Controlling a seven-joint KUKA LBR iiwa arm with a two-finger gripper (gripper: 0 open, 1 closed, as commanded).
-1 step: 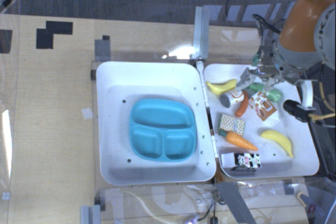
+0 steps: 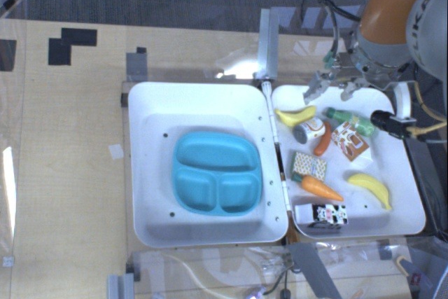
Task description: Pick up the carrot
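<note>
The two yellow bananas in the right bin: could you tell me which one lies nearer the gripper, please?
The banana at the bin's upper left, beside the can, is nearer the gripper. The other banana lies toward the bin's lower right corner.

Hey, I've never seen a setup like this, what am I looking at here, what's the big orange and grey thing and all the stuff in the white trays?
This is one picture from a camera fixed above a workbench, looking down at a slant. The orange and grey thing at the upper right is a robot arm; its grasping end, the gripper, hangs over the far edge of the right bin with its fingers spread and nothing between them.

Two shallow white bins sit side by side. The left bin holds a blue divided plate. The right bin holds toy groceries: the carrot the robot is meant to pick up, two bananas, one near the gripper and one nearer the camera, a green bottle, a small can and a few little boxes. The carrot lies untouched, apart from the gripper.
</note>
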